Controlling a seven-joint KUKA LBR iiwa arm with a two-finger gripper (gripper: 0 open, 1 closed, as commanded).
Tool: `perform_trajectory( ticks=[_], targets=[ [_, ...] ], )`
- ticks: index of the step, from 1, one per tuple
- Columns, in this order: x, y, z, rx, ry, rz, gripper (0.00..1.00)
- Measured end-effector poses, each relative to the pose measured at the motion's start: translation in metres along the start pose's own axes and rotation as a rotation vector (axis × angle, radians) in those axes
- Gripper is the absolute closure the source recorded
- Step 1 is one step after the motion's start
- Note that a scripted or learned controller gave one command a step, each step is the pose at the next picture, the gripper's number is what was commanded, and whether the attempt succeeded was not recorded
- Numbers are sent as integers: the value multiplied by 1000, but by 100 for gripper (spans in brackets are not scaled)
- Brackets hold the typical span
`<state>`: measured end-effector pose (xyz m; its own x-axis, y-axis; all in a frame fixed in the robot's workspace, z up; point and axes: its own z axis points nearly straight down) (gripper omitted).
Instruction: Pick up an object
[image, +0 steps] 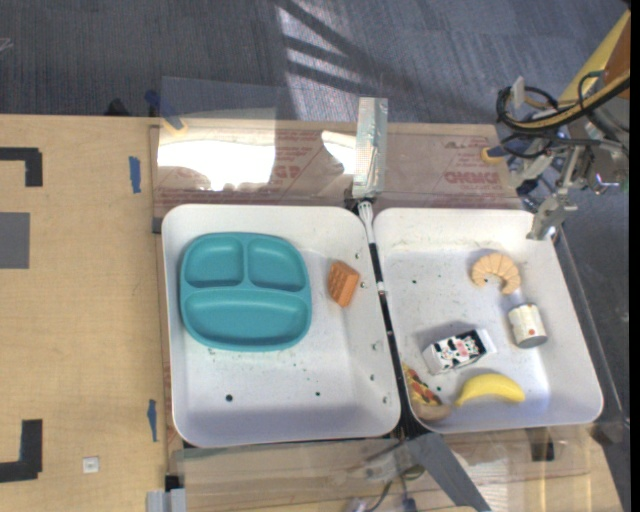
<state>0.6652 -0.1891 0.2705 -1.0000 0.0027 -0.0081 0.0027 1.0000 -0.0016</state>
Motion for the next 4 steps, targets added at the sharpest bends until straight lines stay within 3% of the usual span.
perform_trajectory(
  ticks=[1,2,3,4],
  targets=[
    [13,2,98,0,9,452,0],
    [88,-6,181,0,-2,365,0],
    [83,-6,167,4,-16,362,100],
    [118,53,180,-1,-3,679,100]
  ],
)
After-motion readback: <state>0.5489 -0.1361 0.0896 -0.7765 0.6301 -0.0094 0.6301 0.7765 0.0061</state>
